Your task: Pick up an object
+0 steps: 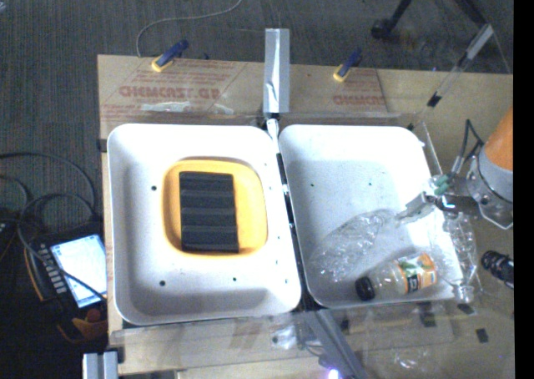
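Observation:
In the left bin (pixel 133 202) lies a yellow rounded block with a black ribbed top (pixel 209 210). The right bin (pixel 350 152) holds a crumpled clear plastic bottle (pixel 355 240) and, near its front edge, a small bottle with a black cap and an orange label (pixel 399 277) lying on its side. My gripper (pixel 430 200) is low over the right bin's right rim, just right of the clear plastic bottle. The arm's orange band (pixel 503 148) is at the frame's right edge. Nothing is visibly held.
Both bins rest on a brown board (pixel 209 89) held by two blue-and-yellow clamps (pixel 169 55) at the back. A grey post (pixel 275 68) stands between the bins at the back. Cables and a device lie on the floor at the left.

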Tool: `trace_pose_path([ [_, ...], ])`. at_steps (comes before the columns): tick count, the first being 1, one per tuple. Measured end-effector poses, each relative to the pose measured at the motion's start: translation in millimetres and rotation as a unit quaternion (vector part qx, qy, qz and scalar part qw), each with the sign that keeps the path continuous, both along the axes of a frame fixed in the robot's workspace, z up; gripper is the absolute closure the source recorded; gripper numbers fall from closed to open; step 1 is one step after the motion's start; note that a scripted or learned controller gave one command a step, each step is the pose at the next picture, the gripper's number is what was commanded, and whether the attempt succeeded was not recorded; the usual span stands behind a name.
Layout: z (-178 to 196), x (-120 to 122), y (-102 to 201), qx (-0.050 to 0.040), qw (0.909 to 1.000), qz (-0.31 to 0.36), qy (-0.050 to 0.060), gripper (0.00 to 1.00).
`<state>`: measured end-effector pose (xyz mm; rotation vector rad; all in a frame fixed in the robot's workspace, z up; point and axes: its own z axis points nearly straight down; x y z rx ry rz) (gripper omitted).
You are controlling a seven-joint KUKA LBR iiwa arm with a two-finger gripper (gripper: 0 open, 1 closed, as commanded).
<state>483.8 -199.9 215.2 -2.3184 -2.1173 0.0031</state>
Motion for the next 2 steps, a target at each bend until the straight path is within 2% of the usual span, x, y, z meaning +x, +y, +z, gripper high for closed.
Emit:
trace_pose_path([
  [1,-23.4,0.1,-12.8,0.001,0.9974,-0.072,0.001,0.0],
  [2,-109.4,2.0,-13.6,0.0026,0.9994,0.033,-0.002,0.0],
])
